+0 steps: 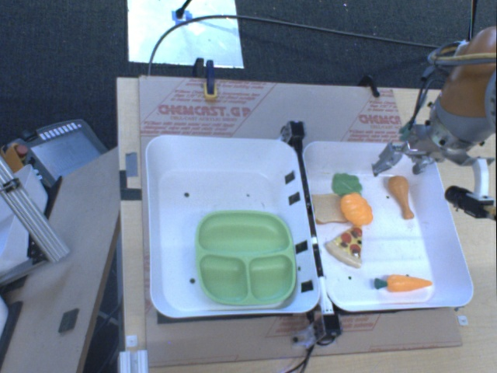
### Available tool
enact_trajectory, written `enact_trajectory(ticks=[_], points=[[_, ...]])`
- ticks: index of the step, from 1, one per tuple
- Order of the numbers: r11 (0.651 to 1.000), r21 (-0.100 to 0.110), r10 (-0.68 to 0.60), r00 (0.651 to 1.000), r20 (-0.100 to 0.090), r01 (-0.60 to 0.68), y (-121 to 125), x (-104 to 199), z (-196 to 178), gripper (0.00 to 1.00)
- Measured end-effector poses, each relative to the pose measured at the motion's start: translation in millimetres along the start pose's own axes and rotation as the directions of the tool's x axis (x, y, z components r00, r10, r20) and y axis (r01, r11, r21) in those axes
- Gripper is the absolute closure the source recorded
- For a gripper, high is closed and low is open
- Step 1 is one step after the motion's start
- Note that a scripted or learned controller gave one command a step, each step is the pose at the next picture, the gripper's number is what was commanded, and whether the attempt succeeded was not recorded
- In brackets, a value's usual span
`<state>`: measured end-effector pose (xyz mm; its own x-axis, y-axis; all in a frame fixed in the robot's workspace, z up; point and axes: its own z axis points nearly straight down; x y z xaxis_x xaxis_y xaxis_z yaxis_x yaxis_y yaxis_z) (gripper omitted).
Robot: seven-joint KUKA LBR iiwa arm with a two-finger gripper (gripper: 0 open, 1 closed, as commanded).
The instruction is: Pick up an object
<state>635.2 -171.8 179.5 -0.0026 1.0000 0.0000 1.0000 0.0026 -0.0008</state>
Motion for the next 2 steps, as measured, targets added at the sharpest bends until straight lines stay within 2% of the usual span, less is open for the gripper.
enact_trajectory(ticks=[1, 2], points=[[1.0, 0.001, 0.001, 1.0, 0.0, -0.001, 3.0, -6.8, 58.9, 0.0], [1.0, -0.005, 0.001, 1.0, 0.002, -0.001, 4.3, -6.9, 44.3, 1.0]])
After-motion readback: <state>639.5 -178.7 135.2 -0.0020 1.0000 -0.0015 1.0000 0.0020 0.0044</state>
